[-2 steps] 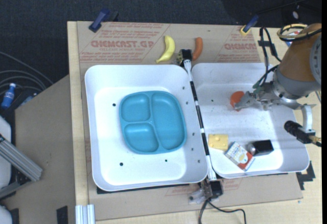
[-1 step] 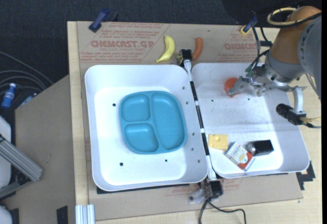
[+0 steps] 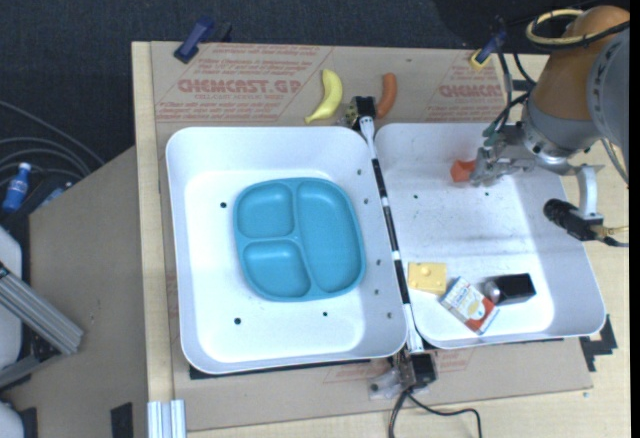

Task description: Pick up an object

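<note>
Camera view, arm: it reached in from the right, over the right bin (image 3: 560, 316).
End effector (image 3: 487, 169): low at the far side of the right bin; I could not tell how it stood.
Orange thing (image 3: 462, 170): just left of the end effector.
Near side, right bin: yellow cheese (image 3: 428, 277), small box (image 3: 464, 302), black block (image 3: 510, 288).
Left bin (image 3: 200, 256): blue plate (image 3: 298, 237).
Desk (image 3: 250, 76), far edge: banana (image 3: 326, 96).
</note>
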